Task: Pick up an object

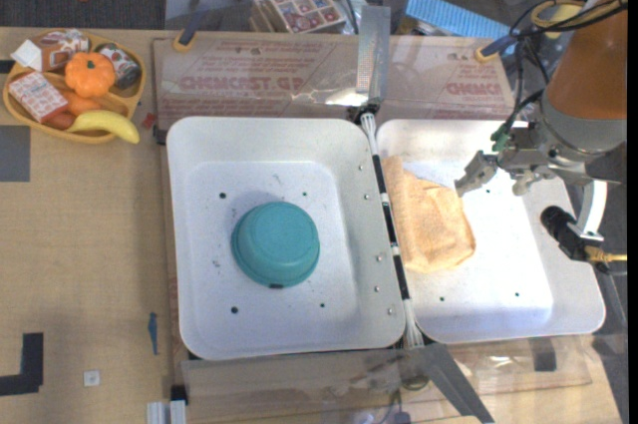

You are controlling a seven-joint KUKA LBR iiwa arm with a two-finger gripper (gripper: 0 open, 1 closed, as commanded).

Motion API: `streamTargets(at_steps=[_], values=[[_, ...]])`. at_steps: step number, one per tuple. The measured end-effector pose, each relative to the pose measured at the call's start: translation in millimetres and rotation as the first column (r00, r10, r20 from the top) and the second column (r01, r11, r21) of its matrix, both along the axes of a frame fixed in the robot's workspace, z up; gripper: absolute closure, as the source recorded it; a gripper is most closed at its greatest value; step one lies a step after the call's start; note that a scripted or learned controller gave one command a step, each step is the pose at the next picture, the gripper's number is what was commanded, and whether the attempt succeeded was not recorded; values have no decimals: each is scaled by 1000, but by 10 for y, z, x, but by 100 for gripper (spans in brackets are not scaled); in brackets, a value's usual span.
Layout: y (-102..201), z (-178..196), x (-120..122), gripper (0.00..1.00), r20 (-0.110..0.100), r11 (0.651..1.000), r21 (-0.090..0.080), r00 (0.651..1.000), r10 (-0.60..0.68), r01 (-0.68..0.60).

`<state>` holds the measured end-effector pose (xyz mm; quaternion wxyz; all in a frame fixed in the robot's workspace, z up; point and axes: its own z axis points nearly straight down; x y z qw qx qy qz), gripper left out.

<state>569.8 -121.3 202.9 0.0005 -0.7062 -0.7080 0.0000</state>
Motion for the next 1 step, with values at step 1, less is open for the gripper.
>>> streamTargets(at_steps=[1], values=[[54, -1113, -122, 0, 15, 994, -3, 994, 108, -108]])
